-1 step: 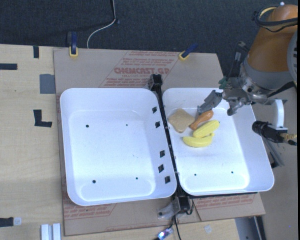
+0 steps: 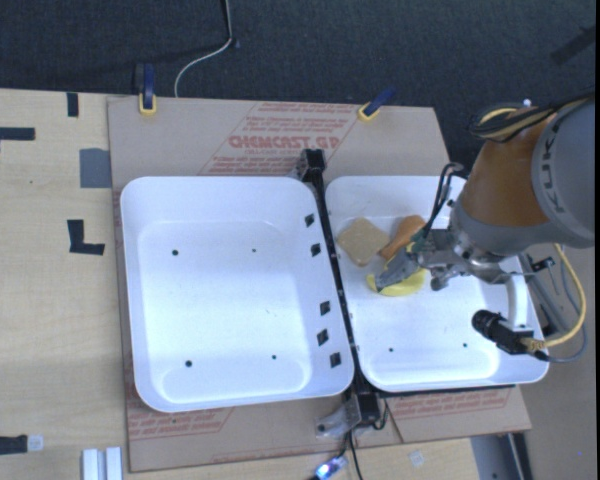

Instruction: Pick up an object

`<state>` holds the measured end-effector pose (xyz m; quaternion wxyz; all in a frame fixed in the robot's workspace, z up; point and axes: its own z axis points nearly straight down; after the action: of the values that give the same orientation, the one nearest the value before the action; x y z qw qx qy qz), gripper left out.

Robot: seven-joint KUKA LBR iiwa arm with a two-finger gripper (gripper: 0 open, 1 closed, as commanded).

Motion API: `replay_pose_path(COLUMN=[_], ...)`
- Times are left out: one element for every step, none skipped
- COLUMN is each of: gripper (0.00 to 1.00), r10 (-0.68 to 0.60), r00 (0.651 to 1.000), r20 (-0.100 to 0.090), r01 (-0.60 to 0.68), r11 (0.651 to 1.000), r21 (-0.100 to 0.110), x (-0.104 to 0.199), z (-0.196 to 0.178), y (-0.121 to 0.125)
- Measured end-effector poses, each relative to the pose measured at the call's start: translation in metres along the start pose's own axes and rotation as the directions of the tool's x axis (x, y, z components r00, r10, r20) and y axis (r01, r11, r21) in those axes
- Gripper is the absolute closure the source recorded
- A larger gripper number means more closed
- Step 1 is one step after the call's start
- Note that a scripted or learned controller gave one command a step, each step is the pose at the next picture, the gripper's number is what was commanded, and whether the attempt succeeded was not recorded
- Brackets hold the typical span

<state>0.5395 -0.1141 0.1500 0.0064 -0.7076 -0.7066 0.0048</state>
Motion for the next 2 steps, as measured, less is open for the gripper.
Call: replay_pose_path(gripper=[0.00, 0.00], r10=[-0.005, -0.010], r00=[1.000, 1.000], r20=[0.004, -0.001], r01=[0.005, 0.010], r11=[1.000, 1.000], r21=[-0.020, -0.019], x=[-0.016, 0.055], z=[0.003, -0.038], y=[0.103, 0.094])
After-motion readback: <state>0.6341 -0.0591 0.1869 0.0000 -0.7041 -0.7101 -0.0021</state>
